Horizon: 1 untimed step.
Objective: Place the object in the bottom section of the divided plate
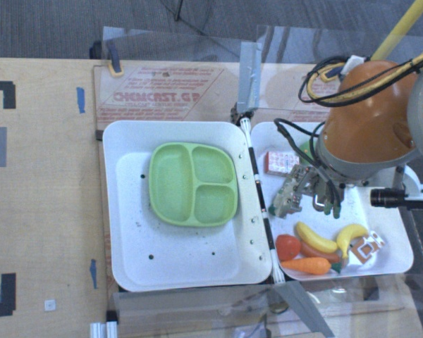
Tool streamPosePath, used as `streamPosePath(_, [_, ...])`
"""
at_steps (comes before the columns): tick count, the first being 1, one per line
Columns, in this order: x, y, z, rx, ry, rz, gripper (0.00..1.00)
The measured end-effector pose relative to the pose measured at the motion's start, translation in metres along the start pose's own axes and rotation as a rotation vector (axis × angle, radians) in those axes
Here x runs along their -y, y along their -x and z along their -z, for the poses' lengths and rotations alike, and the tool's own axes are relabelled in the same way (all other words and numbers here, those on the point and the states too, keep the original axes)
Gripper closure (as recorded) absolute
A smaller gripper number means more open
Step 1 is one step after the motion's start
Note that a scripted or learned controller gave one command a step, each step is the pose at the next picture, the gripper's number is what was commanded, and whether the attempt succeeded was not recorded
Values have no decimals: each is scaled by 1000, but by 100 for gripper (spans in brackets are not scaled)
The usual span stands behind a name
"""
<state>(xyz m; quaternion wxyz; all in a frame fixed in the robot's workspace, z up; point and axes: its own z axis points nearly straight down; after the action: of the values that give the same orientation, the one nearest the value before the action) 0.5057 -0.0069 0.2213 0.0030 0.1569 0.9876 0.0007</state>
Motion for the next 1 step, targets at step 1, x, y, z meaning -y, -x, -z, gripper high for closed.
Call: streamPosePath(1, [-49, -43, 2, -5, 0, 238, 100])
